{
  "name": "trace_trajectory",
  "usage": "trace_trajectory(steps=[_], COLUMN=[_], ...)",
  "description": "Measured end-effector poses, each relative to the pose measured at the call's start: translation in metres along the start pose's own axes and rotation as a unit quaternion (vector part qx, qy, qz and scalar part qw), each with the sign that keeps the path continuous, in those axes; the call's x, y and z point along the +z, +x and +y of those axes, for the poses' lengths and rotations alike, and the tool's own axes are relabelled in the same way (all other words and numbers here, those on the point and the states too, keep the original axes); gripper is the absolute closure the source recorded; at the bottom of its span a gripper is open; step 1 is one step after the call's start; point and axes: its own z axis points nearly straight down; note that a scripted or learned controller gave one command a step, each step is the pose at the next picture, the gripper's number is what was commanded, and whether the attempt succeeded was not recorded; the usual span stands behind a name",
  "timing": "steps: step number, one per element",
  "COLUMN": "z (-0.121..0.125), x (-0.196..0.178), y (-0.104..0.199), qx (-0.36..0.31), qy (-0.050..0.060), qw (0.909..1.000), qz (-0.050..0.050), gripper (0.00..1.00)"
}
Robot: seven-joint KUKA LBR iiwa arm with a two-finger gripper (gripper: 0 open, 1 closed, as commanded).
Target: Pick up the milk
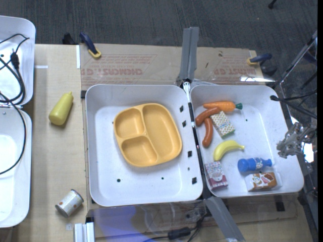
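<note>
Milk: small white carton with red print (215, 175), lying flat in the right white bin (262, 92), at its near-left corner.
Claw: metal two-finger claw (288, 144) hangs over the bin's right edge; apart or together, cannot tell.
Bearing: the carton lies leftward and nearer the front edge, across the bin.
Long axis: roughly front to back.
In between: blue plastic bottle (254, 164) and orange-brown carton (263, 181).

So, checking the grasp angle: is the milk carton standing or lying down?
Lying down. The milk carton rests flat on the right bin's floor, printed face up, near the front-left corner.
</note>
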Motion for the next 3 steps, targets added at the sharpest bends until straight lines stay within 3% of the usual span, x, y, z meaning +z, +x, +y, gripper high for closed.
trace_trajectory(steps=[1,2,3], z=[0.015,0.031,0.001], x=[-0.007,-0.041,-0.002], y=[0.006,-0.008,-0.003], qx=[-0.155,-0.210,-0.159], qy=[0.001,0.001,0.000], qw=[0.9880,0.9777,0.9873], qz=[0.000,-0.001,0.001], gripper=[1.00,1.00,1.00])
